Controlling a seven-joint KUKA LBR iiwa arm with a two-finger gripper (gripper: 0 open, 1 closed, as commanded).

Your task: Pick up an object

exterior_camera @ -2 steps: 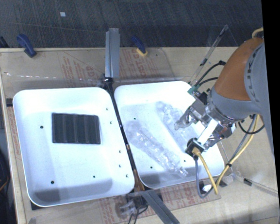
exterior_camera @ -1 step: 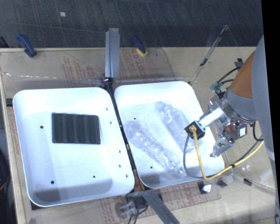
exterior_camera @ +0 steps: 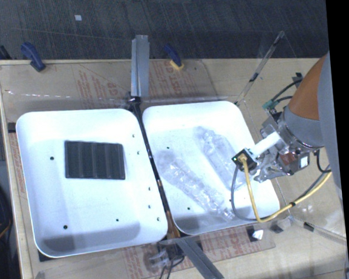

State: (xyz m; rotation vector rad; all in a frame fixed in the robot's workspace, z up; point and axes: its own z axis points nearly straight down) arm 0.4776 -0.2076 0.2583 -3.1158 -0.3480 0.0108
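Observation:
Two clear plastic bottles lie in the right bin (exterior_camera: 178, 114). One bottle (exterior_camera: 193, 183) stretches diagonally from the bin's middle left toward its front. The other bottle (exterior_camera: 216, 149) lies closer to the right wall. A dark grey ribbed rectangular pad (exterior_camera: 94, 160) lies flat in the left bin (exterior_camera: 42, 226). My gripper (exterior_camera: 264, 173) hangs over the right rim of the right bin, just right of the bottles, and nothing shows between it and them.
A metal bar (exterior_camera: 139, 66) runs back from the seam between the bins. Blue clamps (exterior_camera: 34, 57) hold the board's far edge. The arm's grey body and orange band (exterior_camera: 307, 100) fill the right side.

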